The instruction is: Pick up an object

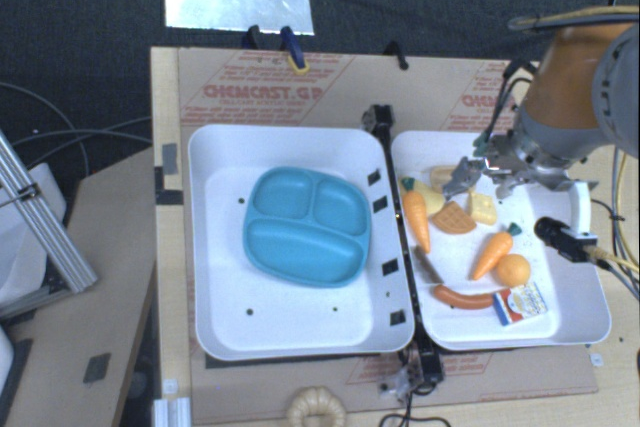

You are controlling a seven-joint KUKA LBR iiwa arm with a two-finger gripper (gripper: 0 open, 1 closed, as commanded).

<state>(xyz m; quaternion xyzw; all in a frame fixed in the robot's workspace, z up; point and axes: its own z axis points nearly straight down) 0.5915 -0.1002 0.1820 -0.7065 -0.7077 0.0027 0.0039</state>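
Early going. Gripper (478, 173) low over the far end of the right bin (590, 310), amid the toy food; claw state impossible to tell. Nothing seen held. Candidates all in the bin: waffle (455, 218), cheese wedge (484, 207), carrot (490, 253), orange (513, 270). Grasp and lift both left. Blue plate (305, 225) sitting in the left bin.

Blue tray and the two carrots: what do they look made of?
The blue tray looks like moulded plastic, matt, with smooth rounded compartments. The carrots seem toy plastic: uniform orange, faint sheen, though rubber or foam can't be excluded.
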